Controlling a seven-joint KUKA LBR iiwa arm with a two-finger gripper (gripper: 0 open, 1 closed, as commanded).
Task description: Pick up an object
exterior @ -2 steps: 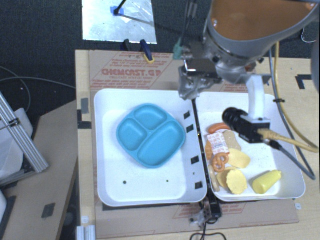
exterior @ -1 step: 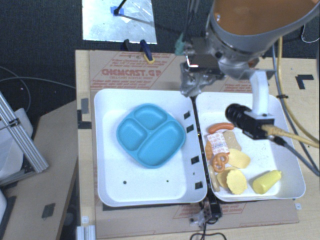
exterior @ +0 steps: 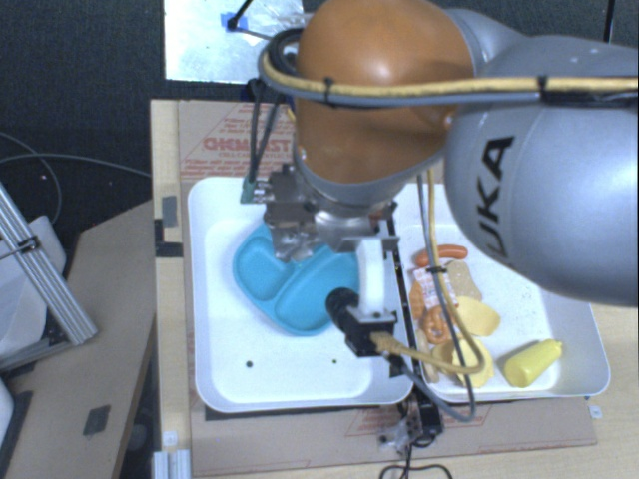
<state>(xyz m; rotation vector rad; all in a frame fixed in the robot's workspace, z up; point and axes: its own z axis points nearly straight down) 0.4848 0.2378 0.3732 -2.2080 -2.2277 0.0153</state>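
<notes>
A blue sectioned plate [exterior: 285, 285] lies in the left bin [exterior: 230, 367], toward its middle and right side. My gripper [exterior: 293, 239] hangs straight down over the plate's upper edge, under the orange wrist band [exterior: 374, 63], and the arm's bulk covers most of it. Nothing shows as lifted off the bin floor. The right bin [exterior: 569, 367] holds several small items: an orange sausage [exterior: 442, 254], a printed packet [exterior: 431, 297], a pale yellow piece [exterior: 477, 317] and a yellow bottle-shaped toy [exterior: 532, 361].
The grey arm link [exterior: 549, 188] covers the right bin's far half. A black connector with a yellow cable [exterior: 419, 352] hangs over the divide between the bins. Cardboard [exterior: 225, 133] lies behind the bins, and a metal frame [exterior: 40, 277] stands at the left.
</notes>
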